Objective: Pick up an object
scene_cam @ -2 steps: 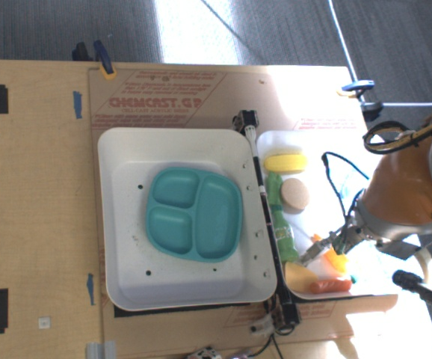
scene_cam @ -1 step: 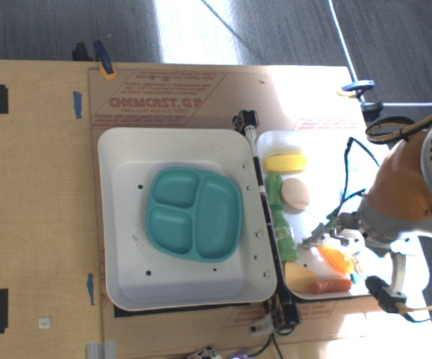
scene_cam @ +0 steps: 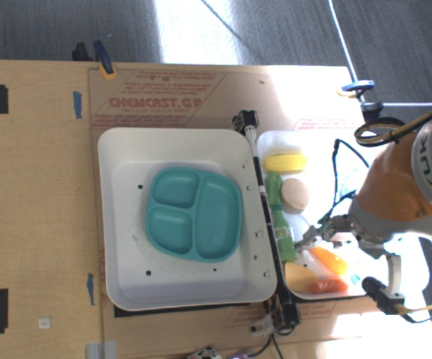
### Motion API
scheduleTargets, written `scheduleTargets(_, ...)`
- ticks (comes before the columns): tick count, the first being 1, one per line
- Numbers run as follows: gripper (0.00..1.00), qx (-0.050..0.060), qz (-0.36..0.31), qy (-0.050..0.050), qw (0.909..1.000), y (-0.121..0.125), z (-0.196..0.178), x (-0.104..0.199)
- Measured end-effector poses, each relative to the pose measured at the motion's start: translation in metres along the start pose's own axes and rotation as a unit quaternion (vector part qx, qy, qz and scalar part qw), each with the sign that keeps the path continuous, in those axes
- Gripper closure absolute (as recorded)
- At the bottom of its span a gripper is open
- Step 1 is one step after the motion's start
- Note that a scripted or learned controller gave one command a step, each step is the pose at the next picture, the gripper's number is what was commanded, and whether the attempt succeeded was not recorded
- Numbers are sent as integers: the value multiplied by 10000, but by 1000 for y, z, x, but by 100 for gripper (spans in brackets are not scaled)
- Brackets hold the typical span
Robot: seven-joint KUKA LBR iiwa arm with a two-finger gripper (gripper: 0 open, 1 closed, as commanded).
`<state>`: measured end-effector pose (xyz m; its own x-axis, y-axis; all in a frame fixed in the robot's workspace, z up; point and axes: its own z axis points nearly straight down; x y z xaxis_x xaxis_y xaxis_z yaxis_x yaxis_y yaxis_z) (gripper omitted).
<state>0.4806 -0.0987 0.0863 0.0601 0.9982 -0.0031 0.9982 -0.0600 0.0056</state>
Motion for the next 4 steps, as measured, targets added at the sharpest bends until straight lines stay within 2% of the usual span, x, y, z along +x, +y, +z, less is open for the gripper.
scheduleTargets(1,0,5,-1516,8,9884,0,0,-6)
scheduleTargets(2,0,-6,-3327,3,9430,1,0,-3)
scheduleTargets(3,0,-6,-3328,4,9430,1,0,-3)
scheduleTargets(4,0,-5,45,12,10000,1,0,-2)
